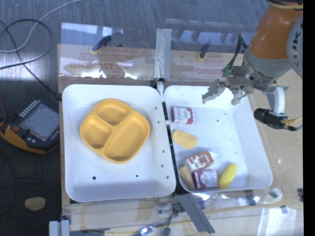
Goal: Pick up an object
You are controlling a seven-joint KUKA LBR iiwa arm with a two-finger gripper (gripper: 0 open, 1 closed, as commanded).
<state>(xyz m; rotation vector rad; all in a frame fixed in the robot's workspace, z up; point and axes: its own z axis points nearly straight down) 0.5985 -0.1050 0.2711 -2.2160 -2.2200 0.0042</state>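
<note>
The gripper (223,94) hangs over the right bin (246,132), fingers spread, holding nothing; it should descend straight onto the carton (183,115), which lies apart.

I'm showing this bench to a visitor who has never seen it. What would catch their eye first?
Probably the big yellow sectioned plate lying in the left bin. Next, the arm's orange band at the upper right, with the open gripper above the right bin's far edge. Then the small items huddled in that bin's near left corner, a yellow corn cob among them.
</note>
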